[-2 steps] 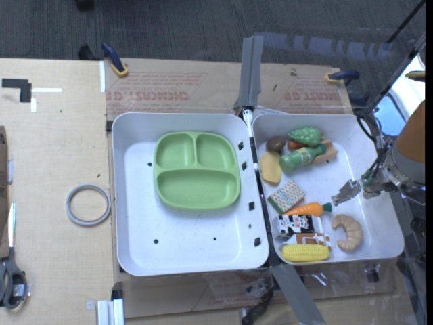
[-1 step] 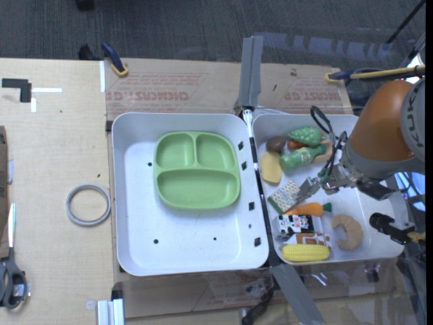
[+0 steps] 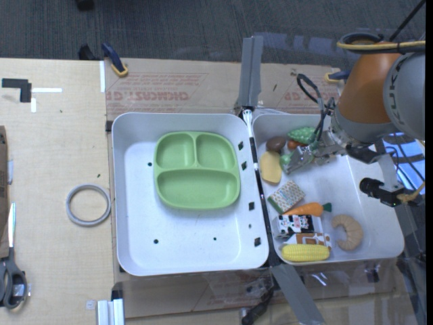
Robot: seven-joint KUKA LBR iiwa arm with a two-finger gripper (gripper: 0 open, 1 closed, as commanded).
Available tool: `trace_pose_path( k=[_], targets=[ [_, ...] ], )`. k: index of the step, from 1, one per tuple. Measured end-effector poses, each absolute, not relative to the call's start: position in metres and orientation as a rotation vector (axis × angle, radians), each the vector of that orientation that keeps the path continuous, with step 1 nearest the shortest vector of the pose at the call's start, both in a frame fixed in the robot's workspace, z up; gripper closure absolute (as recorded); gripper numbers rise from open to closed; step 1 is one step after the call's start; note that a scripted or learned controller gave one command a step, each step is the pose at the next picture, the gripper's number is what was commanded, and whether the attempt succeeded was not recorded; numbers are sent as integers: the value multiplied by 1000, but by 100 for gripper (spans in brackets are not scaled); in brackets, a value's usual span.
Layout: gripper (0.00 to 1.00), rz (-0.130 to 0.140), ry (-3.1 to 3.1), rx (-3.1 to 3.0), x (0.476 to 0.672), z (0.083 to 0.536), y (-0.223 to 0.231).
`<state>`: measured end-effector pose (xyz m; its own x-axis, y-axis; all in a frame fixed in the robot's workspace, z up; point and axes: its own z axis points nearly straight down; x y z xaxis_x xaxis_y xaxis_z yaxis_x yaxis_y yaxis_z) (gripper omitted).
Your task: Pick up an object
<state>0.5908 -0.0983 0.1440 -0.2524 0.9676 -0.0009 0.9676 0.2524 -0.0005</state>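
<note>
**Claw low in the right bin**

The metal claw (image 3: 302,156) hangs at the toys in the right bin (image 3: 379,215); whether it pinches cannot be told. Near it lie a smooth yellow piece (image 3: 271,167), a carrot (image 3: 304,210), bumpy corn (image 3: 305,252) and a curved croissant (image 3: 349,231). The left bin (image 3: 128,202) holds a glossy green divided plate (image 3: 197,170).

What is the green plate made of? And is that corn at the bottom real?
The green plate looks like matte plastic: one even colour, with smooth moulded dividers. The corn is probably a plastic toy: its yellow is uniform and a bit shiny, though the view is too small to be sure.
</note>
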Motion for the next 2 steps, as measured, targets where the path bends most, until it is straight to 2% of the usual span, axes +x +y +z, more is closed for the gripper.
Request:
trace_pose_path(
  k=[1, 2],
  targets=[
    [0, 1, 2758, 1502, 537, 98, -115],
    [0, 19, 2369, 2033, 485, 97, -122]
  ],
)
